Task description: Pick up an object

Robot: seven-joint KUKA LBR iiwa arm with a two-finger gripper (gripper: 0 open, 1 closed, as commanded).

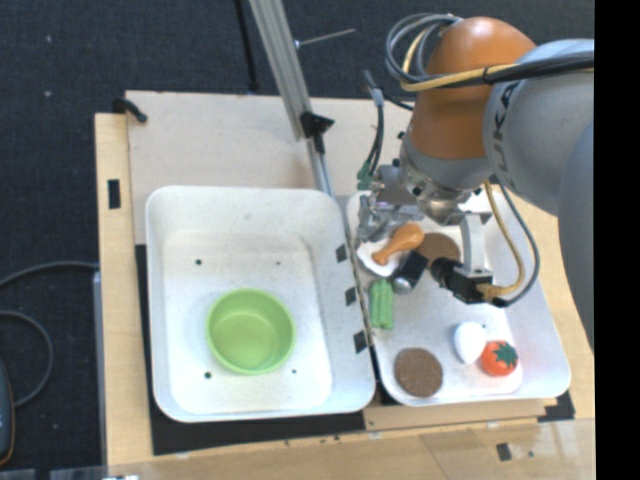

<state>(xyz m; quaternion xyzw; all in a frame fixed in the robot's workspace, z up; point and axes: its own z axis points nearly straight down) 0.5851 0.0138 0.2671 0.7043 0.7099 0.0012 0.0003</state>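
Down at the bottom of the frame, the front edge of the table runs across, light wood, with both bins sitting on it. In the left bin, a green bowl sits upright toward the lower middle, all on its own.

Over to the right bin: along its near edge there is a brown round disc, and just right of it a white egg-like piece touching a red strawberry-like toy. Moving up the frame, a green elongated object lies against the bin's left wall, upright in the picture.

Just above that, the crowd: an orange piece resting on something white, a dark cylindrical thing beside them, and a brown rounded item to the right. The end effector is right over this cluster, in the upper left part of the right bin, and the orange piece lies just below and beside it. Whether anything sits between the fingers I cannot tell; the wrist body and cables cover that spot, and how wide it stands is hidden too.

Further up, the grey arm with its orange band fills the upper right, cut off by the frame. It hides the far part of the right bin. A metal post slants up at the back.
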